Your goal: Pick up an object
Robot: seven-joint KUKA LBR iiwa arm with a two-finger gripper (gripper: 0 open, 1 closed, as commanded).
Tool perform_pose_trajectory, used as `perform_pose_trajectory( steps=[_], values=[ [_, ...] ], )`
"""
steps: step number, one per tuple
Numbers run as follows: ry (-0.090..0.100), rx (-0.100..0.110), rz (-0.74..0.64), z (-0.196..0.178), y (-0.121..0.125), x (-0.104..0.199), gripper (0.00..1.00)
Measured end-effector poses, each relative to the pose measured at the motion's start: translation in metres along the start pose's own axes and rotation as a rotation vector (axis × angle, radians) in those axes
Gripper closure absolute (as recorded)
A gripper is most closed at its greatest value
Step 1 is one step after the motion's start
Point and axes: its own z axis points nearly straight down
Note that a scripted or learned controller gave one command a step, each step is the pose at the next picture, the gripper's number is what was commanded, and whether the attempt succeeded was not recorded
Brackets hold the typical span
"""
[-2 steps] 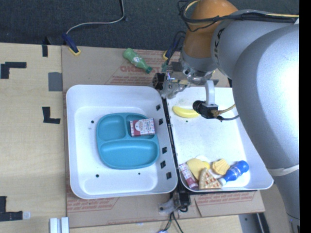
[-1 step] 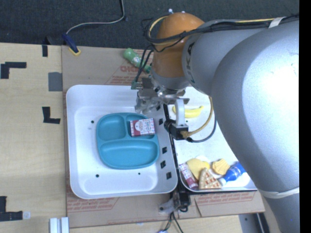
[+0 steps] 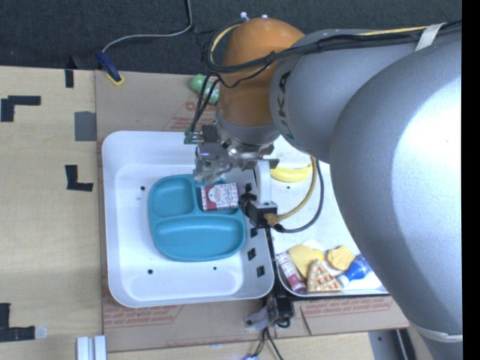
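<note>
small red-and-white carton: sits on the upper right rim of the blue divided plate, inside the left white bin. judged light and fairly stiff, cardboard or thin pack, likely to slide on the smooth plate if nudged. best taken across its narrow flat sides, squarely, to avoid tipping it into a plate compartment. printed face blurred; contents not readable.

blue divided plate: rigid plastic by appearance, broad and shallow, rim the only practical hold; poorer candidate than the carton.

gripper: positioned directly above and just beside the carton's upper edge, near touching. finger opening not resolvable at this angle; cannot tell whether anything is clamped. nothing seen lifted.

arm pose: reaches in from the right, wrist pointed steeply down over the left bin, orange band uppermost, grey link covering much of the right bin. cable loops alongside the wrist.

right bin contents, well apart from the gripper: banana, waffle-like toy piece, other small toy foods.
</note>
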Motion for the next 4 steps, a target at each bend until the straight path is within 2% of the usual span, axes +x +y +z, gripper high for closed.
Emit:
perform_pose_trajectory(
  steps=[1,2,3,4],
  values=[
    [-0.001,-0.004,0.003,-0.134,-0.055,-0.039,1.0],
    [-0.002,-0.001,0.004,-0.133,-0.061,-0.118,1.0],
    [-0.001,0.002,0.002,-0.045,-0.034,-0.077,1.0],
    [-0.001,0.0,0.001,-0.071,-0.021,-0.045,1.0]
  ],
)
